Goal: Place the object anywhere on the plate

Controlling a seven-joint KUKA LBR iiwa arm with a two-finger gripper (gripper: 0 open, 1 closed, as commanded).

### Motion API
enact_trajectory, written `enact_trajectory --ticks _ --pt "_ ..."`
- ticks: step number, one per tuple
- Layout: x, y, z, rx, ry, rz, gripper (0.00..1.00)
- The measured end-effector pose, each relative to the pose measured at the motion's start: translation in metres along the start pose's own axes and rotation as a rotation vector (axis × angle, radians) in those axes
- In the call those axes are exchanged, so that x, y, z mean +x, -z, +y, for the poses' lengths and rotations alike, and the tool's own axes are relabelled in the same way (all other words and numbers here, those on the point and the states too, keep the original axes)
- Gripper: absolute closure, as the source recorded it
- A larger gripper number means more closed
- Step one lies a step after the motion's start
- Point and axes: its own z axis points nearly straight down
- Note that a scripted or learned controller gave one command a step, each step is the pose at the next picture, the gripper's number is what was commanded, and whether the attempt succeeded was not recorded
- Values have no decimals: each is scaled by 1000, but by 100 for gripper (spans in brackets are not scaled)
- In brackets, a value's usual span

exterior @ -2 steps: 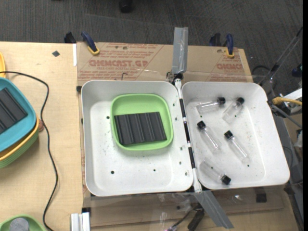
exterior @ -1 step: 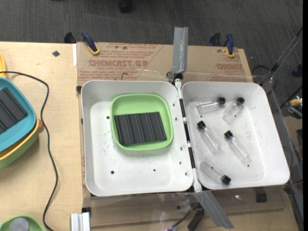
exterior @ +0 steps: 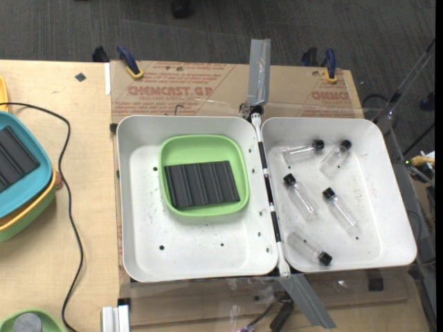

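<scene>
Green plate sits in left bin, dark ribbed insert on it. Five clear vials with black caps lie scattered in right bin, e.g. vial. Risks: round, slick vials likely roll or slip from pinch; neighbours close, may get nudged.

The light was bright and even, with soft, weak shadows. The two shallow white plastic bins looked slightly overexposed. Focus was fairly sharp.

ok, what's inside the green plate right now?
A dark ribbed insert lies flat in the green plate, covering most of its floor. What's under the insert is hidden. The clear vials are all in the right bin.
</scene>
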Motion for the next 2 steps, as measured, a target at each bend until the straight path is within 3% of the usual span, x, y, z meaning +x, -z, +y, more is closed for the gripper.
enact_trajectory --ticks 1,2 --pt "7 -16 -35 0 5 0 0" --pt "0 -10 0 -1 4 1 0"
